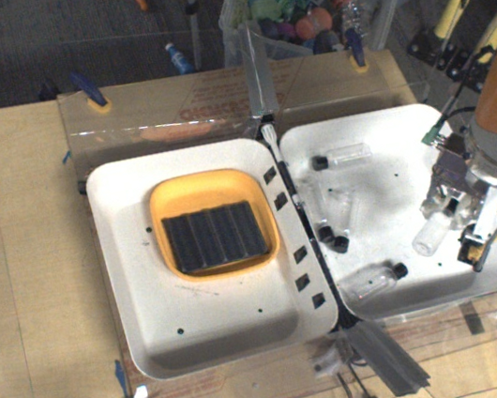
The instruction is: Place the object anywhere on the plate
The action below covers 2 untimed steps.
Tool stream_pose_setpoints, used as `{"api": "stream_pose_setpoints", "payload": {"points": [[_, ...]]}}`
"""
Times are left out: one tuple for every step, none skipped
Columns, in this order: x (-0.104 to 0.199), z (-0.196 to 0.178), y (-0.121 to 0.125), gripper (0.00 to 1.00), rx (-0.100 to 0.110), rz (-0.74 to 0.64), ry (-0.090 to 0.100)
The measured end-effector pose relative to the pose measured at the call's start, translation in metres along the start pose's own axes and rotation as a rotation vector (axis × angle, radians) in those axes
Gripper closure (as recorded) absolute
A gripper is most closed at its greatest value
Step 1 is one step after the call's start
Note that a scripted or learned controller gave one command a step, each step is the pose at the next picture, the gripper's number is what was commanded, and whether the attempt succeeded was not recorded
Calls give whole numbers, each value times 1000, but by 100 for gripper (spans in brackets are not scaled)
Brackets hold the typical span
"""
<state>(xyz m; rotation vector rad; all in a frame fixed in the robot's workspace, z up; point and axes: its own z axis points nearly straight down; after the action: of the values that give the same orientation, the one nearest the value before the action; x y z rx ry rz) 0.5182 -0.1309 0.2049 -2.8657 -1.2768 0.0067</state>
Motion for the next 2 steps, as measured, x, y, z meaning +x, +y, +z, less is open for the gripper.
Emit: {"api": "stream_pose_setpoints", "payload": {"points": [[43,5,23,100,-5,-56,1],[84,6,52,100,-5,-110,0]]}}
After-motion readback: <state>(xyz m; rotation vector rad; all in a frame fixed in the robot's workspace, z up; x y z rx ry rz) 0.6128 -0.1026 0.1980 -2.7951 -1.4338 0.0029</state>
